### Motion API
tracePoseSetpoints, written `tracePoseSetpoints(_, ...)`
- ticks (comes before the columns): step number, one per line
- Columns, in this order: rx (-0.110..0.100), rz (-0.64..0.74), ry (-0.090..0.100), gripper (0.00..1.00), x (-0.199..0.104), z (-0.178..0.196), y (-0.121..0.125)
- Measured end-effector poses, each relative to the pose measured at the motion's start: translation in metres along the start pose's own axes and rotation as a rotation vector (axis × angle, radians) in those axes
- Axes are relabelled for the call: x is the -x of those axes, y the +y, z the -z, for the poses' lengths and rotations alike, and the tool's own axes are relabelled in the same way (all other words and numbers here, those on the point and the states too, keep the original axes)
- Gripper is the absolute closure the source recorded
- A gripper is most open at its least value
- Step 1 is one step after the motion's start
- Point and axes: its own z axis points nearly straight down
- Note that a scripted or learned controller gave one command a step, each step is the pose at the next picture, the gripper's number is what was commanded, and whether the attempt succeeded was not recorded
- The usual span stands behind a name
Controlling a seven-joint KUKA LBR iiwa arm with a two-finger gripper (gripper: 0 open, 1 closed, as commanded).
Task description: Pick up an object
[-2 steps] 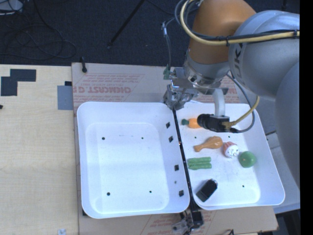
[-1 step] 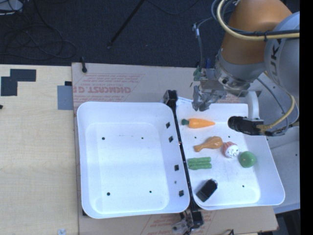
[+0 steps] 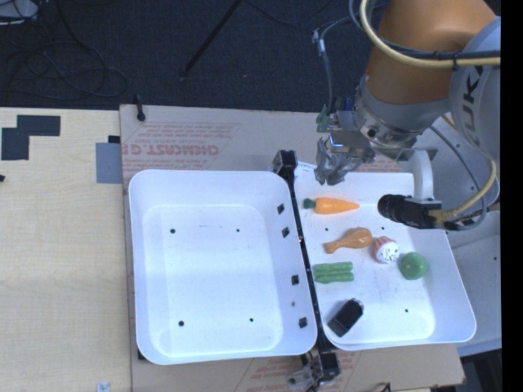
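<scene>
I read mirrored red print, "CHEMCAST", on the cardboard sheet [image 3: 184, 141] under the bins. My gripper [image 3: 331, 172] hangs over the right bin's [image 3: 445, 321] far edge, just above the orange carrot [image 3: 333, 206]; I cannot tell its opening. Nearer lie a tan drumstick [image 3: 350, 239], green pods [image 3: 333, 273], a green ball [image 3: 413, 265], a red-and-white piece [image 3: 386, 251] and a black block [image 3: 346, 317]. The left bin [image 3: 143, 219] sits beside it.

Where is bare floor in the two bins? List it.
The left white bin is bare across its floor. In the right white bin, room lies between the black block and the green ball. Crowded: around the orange carrot and tan drumstick.
</scene>
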Motion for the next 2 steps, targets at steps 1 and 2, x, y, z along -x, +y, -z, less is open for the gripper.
tracePoseSetpoints(1, 0.000, 0.000, -0.001, 1.00, -0.025, 0.024, 0.013)
tracePoseSetpoints(2, -0.014, -0.013, -0.004, 1.00, 0.062, -0.074, -0.025)
